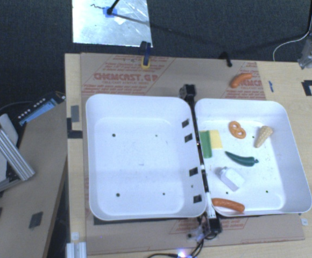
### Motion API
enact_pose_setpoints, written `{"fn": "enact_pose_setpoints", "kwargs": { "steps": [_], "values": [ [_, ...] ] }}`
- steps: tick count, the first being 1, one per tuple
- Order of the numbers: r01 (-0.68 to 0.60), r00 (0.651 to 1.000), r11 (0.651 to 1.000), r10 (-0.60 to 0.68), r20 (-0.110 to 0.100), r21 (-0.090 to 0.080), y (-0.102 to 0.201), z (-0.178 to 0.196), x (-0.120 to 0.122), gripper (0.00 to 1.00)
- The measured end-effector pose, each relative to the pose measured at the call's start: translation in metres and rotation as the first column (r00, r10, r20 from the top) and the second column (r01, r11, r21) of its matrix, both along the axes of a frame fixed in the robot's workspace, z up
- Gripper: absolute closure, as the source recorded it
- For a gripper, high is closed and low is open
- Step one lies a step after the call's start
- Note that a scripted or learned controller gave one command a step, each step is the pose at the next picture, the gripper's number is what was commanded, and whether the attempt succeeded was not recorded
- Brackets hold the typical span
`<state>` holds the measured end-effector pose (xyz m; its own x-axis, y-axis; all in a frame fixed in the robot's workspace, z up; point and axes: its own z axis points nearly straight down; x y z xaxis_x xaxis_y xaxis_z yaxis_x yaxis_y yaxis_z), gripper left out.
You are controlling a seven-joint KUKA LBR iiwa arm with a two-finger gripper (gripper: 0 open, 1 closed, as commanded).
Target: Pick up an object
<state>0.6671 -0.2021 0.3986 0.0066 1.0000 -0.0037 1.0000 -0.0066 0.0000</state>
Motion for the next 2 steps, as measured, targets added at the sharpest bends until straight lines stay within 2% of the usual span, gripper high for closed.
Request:
{"fn": "enact_pose_setpoints", "kwargs": {
  "steps": [1,2],
  "values": [
    [-0.013,1.0,1.0,0.013,0.008,0.002,0.035,0.051,0.002,1.0],
    [-0.012,1.0,1.0,0.012,0.006,0.002,0.055,0.07,0.002,1.0]
  ]
}}
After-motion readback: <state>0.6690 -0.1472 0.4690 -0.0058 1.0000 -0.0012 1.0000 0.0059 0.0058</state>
